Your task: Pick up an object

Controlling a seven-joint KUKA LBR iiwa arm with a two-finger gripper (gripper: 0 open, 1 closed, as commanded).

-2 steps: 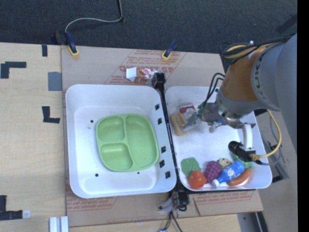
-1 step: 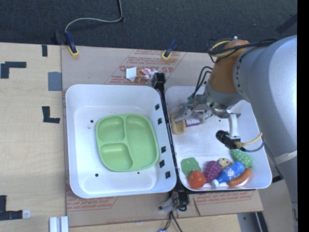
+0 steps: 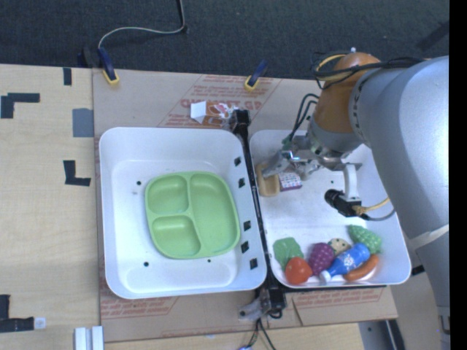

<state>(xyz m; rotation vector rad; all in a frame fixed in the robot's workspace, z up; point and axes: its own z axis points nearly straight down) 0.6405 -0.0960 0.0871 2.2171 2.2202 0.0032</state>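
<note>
We have our gripper [image 3: 281, 172] low in the right bin [image 3: 306, 214], far from the toys [image 3: 328, 257], open or shut we cannot tell, nothing lifted yet.

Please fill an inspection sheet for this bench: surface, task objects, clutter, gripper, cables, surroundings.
Surface: two white bins, left bin, right bin.
Job's things: toy foods bunched at right bin's near edge; green divided plate in left bin.
Clutter: small tan item by the divider.
Gripper: gripper low over right bin's far left corner; finger state unclear.
Cables: black cable behind bench; wires along wrist.
Surroundings: yellow clamps, cardboard underlay.
</note>
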